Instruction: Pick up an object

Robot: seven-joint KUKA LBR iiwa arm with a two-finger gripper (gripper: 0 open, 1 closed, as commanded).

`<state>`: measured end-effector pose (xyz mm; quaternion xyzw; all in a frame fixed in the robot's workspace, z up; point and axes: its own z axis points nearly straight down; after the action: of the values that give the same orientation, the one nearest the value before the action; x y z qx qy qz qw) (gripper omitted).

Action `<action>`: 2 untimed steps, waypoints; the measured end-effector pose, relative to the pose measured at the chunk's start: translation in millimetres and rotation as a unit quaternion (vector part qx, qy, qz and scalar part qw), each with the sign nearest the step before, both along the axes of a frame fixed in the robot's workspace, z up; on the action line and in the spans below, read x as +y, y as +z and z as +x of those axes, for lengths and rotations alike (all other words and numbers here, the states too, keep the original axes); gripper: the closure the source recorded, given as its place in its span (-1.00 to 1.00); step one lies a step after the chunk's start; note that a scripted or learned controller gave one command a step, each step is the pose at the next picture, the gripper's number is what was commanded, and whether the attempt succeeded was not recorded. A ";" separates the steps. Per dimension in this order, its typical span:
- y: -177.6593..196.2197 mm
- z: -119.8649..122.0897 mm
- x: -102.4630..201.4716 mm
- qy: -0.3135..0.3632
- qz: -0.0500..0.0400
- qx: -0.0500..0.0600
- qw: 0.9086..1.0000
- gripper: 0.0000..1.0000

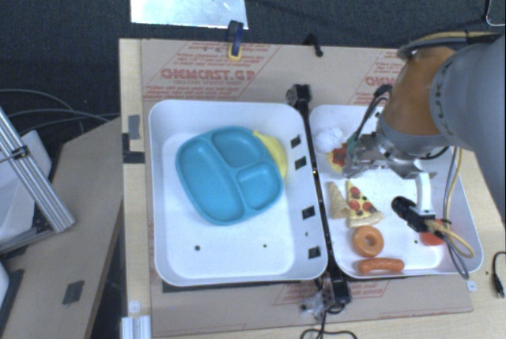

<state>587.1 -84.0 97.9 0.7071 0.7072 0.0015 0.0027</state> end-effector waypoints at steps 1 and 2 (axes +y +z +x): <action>-9.4 -55.9 -43.7 -0.002 0.000 -0.003 1.000 1.00; 102.9 -32.0 10.9 0.005 0.001 -0.005 1.000 1.00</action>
<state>555.1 -73.1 200.9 0.7033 0.7109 0.0055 0.0052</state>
